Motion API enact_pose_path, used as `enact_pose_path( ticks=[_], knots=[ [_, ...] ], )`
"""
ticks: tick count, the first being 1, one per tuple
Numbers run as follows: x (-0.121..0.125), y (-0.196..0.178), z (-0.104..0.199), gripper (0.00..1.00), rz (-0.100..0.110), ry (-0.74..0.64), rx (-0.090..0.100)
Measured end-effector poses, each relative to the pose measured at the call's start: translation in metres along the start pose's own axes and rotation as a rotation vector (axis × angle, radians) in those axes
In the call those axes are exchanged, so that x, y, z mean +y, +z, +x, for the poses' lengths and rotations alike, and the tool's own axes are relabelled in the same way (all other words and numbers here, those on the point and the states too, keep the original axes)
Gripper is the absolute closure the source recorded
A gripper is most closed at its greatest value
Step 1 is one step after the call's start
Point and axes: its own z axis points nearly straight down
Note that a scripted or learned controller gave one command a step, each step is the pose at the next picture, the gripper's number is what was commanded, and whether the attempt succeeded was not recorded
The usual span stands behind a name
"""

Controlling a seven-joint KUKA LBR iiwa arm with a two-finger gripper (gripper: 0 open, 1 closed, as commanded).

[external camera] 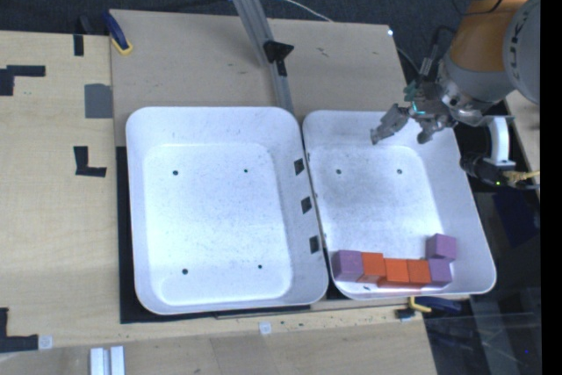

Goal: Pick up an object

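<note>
Blocks (pixel 397 268), a row of purple and orange ones with 1 more purple stacked at the right end, lie packed along the near wall of the right bin (pixel 369 189), their long axis running along that wall. Gripper (pixel 407 126) hangs over that bin's far edge with fingers spread and nothing between them, so the blocks sit well apart from it, toward the near side. No readable writing or labels anywhere.

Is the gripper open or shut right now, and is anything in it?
Open and empty: the gripper hangs over the right bin's far edge with its two fingers spread and bare floor between them.
</note>
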Motion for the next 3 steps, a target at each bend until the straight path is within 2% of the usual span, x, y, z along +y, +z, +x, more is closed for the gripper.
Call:
enact_pose_path(
  ticks=[1,2,3],
  knots=[
    [0.041,0.021,0.109,0.00,0.000,-0.007,0.002],
    [0.025,0.020,0.166,0.00,0.002,-0.005,0.001],
    [-0.020,0.020,0.203,0.00,0.004,-0.002,0.001]
  ],
)
